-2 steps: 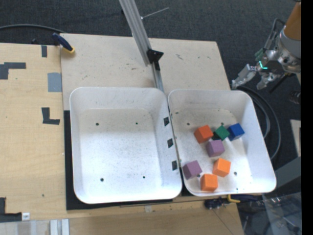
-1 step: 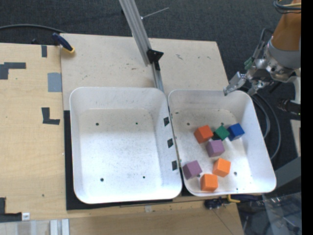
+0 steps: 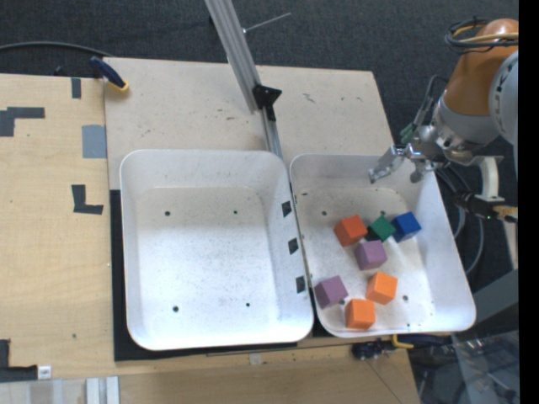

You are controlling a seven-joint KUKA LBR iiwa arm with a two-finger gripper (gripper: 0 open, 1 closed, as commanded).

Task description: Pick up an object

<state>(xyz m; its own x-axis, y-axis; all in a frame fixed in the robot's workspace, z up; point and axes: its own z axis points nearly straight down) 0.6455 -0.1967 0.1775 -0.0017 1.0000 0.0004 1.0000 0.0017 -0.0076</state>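
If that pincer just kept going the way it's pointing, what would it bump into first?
Probably the bare floor of the right bin, short of the blocks. The pincer points down-left over the bin's far end; the orange block lies nearer the camera. Depth is hard to judge.

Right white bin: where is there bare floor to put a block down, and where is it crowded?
Bare floor in the right white bin lies along its far wall, under the gripper, and beside its left rim. Crowded: the middle, around the orange cube, green cube, blue cube and purple cube.
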